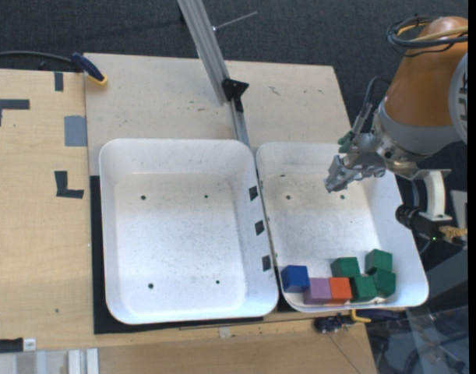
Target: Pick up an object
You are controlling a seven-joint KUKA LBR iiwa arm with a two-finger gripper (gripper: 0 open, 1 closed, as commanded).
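Observation:
Several small blocks lie along the near edge of the right bin (315, 224): a blue block (295, 277), a purple block (320, 289), an orange block (340, 288) and green blocks (370, 275) bunched at the near right corner. My gripper (335, 181) hangs over the far part of the right bin, well away from the blocks, pointing down and to the left. Nothing shows between its fingers.
The left bin (179, 232) sits beside the right one, sharing a rim with black clips (259, 226). A slanted metal pole (206, 41) rises from behind the bins. A blue and yellow clamp (89, 67) lies at the far left of the bench.

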